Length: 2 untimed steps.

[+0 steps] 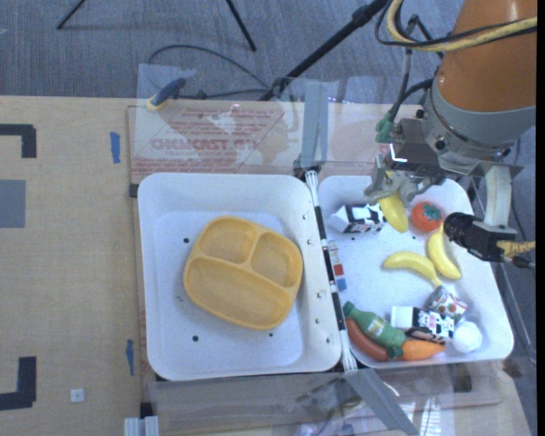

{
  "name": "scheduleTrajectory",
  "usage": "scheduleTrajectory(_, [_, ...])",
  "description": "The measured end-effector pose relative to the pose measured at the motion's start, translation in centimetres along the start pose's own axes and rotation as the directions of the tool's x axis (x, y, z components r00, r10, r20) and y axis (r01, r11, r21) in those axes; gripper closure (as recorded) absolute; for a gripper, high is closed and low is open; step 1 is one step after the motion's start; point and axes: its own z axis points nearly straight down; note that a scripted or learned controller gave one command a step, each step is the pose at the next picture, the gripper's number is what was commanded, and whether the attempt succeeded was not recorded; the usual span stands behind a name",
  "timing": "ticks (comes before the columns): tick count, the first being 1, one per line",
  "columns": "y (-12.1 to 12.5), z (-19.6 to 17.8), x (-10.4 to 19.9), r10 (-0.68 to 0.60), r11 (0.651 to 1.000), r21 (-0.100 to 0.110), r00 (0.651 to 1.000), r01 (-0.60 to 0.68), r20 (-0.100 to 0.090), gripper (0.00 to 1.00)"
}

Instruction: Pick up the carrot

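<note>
my claw (393,189), grip state i can't tell, hangs well apart from the carrot (421,349), likely light, stiff, smooth plastic; i'd pinch its thick middle.

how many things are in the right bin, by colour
yellow: 3, bananas
orange: 2, carrot, tomato
green: 1, bottle
red-brown: 1, sausage
black-and-white: 2, cartons
white: 1, ball
total: 10

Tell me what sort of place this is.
Likely a robotics lab test bench: two white bins sit on a taped cardboard surface, toy food such as the carrot fills one, and tripod legs stand behind on carpet.
</note>
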Motion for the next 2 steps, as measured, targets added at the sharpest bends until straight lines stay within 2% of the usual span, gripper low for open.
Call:
scheduleTrajectory(1, [-0.2,4.7,2.1,-0.171,0.985,0.003,0.985,0.171,-0.001,1.00])
scheduleTrajectory(2, [-4.4,7.6,3.4,0.083,0.996,0.006,0.997,-0.083,0.000,1.00])
